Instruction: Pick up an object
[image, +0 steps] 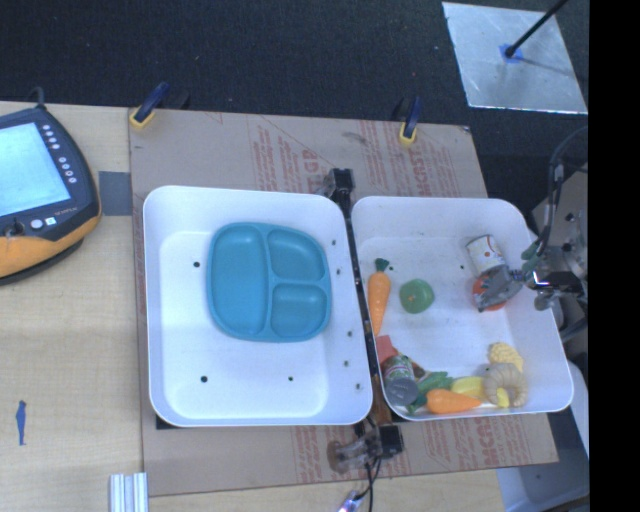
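The right bin holds several small objects. An orange carrot lies by its left wall, with a green ball beside it. A small pale can lies at the upper right, and a grey and orange piece sits just below it. Along the front wall are a tin, a second carrot, a yellow piece and corn. My gripper reaches in over the right wall, low and close to the grey and orange piece.
A blue divided plate lies in the left bin. A teach pendant sits on the bench at far left. Clamps hold the cardboard sheet at the back edge.
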